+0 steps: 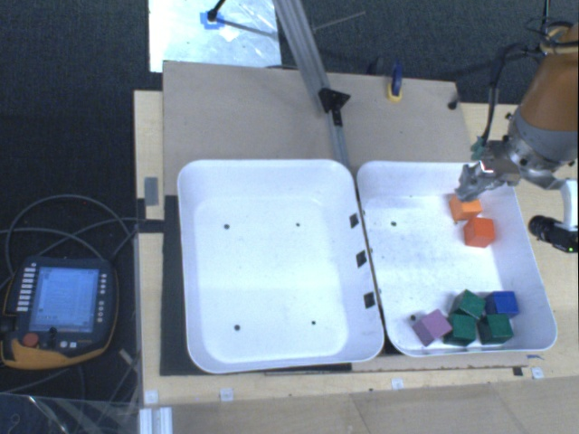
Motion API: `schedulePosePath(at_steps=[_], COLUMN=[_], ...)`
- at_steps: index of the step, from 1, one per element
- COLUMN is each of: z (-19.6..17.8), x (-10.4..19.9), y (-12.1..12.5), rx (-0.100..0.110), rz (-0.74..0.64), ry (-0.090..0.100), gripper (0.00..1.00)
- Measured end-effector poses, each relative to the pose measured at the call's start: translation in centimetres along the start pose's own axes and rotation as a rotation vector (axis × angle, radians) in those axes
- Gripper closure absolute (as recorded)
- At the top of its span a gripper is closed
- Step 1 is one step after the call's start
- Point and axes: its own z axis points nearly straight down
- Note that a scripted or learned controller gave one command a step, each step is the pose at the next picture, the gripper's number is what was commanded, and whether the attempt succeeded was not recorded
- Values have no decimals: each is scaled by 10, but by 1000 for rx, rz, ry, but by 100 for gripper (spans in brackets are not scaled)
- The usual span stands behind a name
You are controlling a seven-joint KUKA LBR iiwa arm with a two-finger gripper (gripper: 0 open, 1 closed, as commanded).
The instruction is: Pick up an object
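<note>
My gripper hangs over the far right part of the right bin, right at the upper edge of an orange block. A second orange block lies just below it. In the near right corner sits a cluster: a purple block, green blocks and a blue block. Nothing shows between the fingers, and their spread is hidden at this angle.
The left bin adjoins the right one, with black clips along the shared rim. A metal pole slants over the back of the bench. A teach pendant lies off the bench at the left.
</note>
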Motion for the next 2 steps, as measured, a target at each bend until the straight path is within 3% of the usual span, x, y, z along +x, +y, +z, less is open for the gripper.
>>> schedulePosePath(at_steps=[2], z=[-1], x=[98], y=[12], rx=[1], rz=[-6], ry=[2], gripper=[100])
